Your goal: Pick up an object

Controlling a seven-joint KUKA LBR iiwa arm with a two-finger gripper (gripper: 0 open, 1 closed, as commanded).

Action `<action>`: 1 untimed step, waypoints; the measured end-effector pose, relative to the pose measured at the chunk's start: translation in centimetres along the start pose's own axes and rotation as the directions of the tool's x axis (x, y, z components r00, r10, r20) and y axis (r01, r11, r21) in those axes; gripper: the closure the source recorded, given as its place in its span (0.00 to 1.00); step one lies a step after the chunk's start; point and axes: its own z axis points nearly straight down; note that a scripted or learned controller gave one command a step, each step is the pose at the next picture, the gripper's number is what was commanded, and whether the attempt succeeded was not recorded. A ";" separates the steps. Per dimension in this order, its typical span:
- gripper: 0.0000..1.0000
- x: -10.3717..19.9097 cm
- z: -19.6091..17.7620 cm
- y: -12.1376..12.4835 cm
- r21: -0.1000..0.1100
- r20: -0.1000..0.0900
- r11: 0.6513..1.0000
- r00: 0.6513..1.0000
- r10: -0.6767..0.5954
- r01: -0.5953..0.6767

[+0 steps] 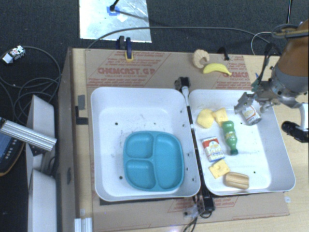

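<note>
Task judged barely begun, or caught in the middle of a try. Gripper low inside the right bin, up and right of the green bottle, right against a small white can with a red label. Whether closed on that can or merely beside it: cannot tell, since wrist and can blur together there. Can seemingly tilted and close to the bin floor, so no clear lift to credit. Left to do, on this reading: secure one object and raise it free of the bin.

Other candidates around the green bottle: a yellow block just above it, a rounded yellow piece up and left, a small red-and-white box just left, a yellow wedge below and left, a bread roll below. Well left of the bottle, across the bin walls, a blue divided plate in the left bin.

Beneath both bins, a printed cardboard sheet on the bench. On it, far above the bottle, a toy banana and a beige lump; further up and left, a blue-and-yellow clamp. Beyond that, dark carpet, a shiny metal sheet and loose cables, all far up and left of the bottle.
</note>
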 end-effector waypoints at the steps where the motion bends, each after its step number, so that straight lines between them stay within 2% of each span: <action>1: 0.00 0.2 13.0 -1.7 0.000 0.000 1.000 1.000 0.002 -0.002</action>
